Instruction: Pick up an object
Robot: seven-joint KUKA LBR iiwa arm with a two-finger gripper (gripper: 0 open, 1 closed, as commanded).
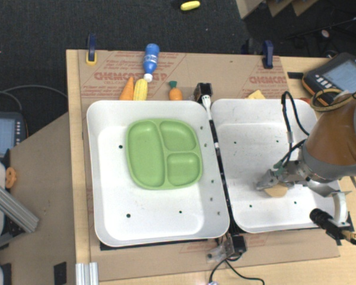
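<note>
- Looking down from the camera view, the arm reaches in from the right over the right bin, and its claw sits low at that bin's floor, toward the right-hand side.
- A small tan object lies on the floor of the right bin, right at the claw tip, partly hidden under it. It looks flat and pale brown, perhaps a scrap of wood or card; its true shape is too small to tell.
- Whether the claw is open, closed, or gripping the tan object cannot be told from here, since grey metal hides the tip.
- By my judgement the pick is at the reach-and-grasp stage: the claw is down at the object, but nothing is raised clear of the bin, so the lift is not yet done.
- The left bin holds a green divided plate.
- Beyond the bins on the worktop lie a blue-capped bottle, toy corn and a toy carrot.
</note>
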